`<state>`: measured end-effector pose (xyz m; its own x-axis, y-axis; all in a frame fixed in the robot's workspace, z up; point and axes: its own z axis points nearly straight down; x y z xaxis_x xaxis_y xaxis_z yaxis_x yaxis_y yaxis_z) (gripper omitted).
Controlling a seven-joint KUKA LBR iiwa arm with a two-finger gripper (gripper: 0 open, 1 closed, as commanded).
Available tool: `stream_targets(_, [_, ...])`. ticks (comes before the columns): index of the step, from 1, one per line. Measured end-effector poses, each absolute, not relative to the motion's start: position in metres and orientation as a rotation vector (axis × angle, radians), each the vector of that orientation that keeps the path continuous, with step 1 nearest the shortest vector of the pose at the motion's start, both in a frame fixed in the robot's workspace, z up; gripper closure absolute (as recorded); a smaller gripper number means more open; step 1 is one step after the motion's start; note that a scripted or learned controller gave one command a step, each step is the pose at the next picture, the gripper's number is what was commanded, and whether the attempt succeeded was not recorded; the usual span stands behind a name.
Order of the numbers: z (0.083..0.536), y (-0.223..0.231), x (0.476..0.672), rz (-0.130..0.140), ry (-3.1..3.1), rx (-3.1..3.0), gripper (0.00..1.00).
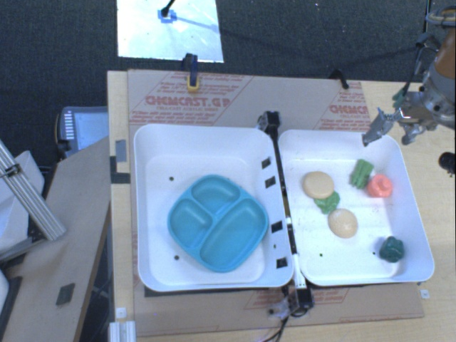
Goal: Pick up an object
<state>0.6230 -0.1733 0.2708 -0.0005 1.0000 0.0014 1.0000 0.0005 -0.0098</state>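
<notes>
The hand (390,125) hung above the far right corner of the right bin (420,262), its two fingers spread apart and gripping nothing. The nearest objects lay below and slightly inward of it: a green block (361,172) touching a pink round piece (380,185), both near the bin's right wall and apart from the fingers. Farther toward the centre lay a tan disc (318,184), a green leafy piece (328,203) just beside it, and a second tan disc (343,223). A dark teal object (391,249) sat alone near the bin's near right corner. Bare white floor remained along the far side and the near left part of this bin. The left bin (153,148) carried a blue divided plate (217,223), with open floor around it. Both bins rested on a cardboard sheet (214,98) on the desk (117,120).
</notes>
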Motion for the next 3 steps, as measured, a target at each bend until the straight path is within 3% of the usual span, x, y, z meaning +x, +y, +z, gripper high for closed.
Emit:
stream_targets(1, [0.279,-0.173,0.625,-0.002,-2.226,-2.219,0.00])
stream_targets(3, [0.179,-0.171,0.621,0.000,-2.224,-2.221,0.00])
